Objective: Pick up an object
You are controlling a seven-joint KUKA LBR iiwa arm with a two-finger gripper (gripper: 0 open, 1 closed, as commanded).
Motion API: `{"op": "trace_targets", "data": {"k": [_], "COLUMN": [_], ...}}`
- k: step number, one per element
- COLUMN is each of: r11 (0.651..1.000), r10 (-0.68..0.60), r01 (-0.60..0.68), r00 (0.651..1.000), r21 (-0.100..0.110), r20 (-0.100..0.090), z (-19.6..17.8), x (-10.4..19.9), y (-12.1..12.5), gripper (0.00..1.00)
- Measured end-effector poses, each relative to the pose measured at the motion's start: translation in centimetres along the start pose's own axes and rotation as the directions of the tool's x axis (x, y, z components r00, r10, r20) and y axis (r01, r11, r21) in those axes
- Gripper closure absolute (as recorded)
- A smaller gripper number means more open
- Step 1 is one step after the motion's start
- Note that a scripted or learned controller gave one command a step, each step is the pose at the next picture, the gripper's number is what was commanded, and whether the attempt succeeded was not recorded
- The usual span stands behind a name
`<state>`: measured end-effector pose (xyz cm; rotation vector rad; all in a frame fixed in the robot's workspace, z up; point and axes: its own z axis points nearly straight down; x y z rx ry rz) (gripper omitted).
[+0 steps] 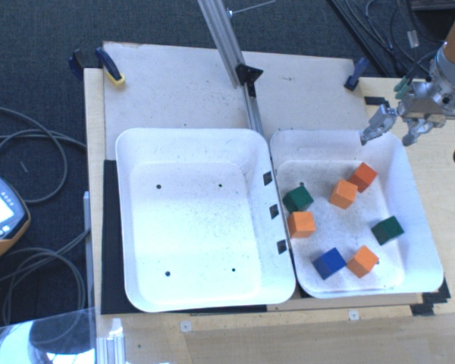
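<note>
The gripper [396, 126] hung over the right bin's [417, 226] far rim, jaws apart and empty. That spread probably readied it for the nearest orange cube [363, 177].

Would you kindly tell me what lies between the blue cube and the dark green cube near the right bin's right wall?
In the camera view, an orange cube lies between them.

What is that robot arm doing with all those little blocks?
The robot's gripper hangs open above the far edge of the right bin, holding nothing. Seven blocks lie in that bin: four orange, two green and a blue block. It is meant to pick one up, but none is lifted yet.
</note>
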<state>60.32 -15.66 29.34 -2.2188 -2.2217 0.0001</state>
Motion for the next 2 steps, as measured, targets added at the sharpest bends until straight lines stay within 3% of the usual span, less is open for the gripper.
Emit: {"op": "trace_targets", "data": {"k": [1, 2], "r11": [1.000, 1.000], "r10": [0.000, -0.002], "r01": [0.000, 0.002], "r00": [1.000, 1.000], "r21": [0.008, 0.006], "r20": [-0.002, -0.003], "z": [12.0, 19.8], "x": [0.3, 4.5], "y": [1.7, 0.7], "gripper": [0.00, 0.00]}}
